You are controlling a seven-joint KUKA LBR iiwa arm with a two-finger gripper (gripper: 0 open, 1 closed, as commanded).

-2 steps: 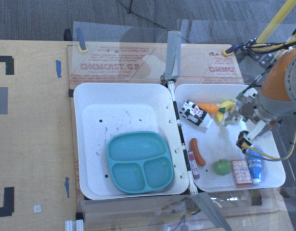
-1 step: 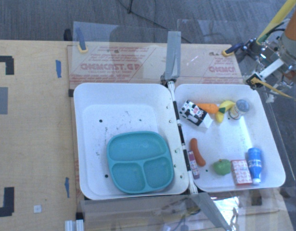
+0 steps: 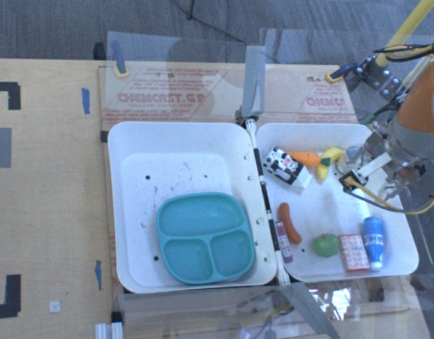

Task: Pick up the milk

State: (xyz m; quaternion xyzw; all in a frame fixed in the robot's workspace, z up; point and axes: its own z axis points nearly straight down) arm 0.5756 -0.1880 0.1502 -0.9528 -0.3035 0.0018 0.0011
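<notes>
Milk lay in the right bin, just left of the carrot. The gripper hung beyond the carrot, nothing seen held; finger state could not be told. Approach was judged pending: a leftward reach was needed.

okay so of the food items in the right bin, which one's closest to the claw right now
The yellow banana, at the bin's back edge just left of the claw. The carrot and milk carton lie farther left; the others sit toward the front.
</notes>
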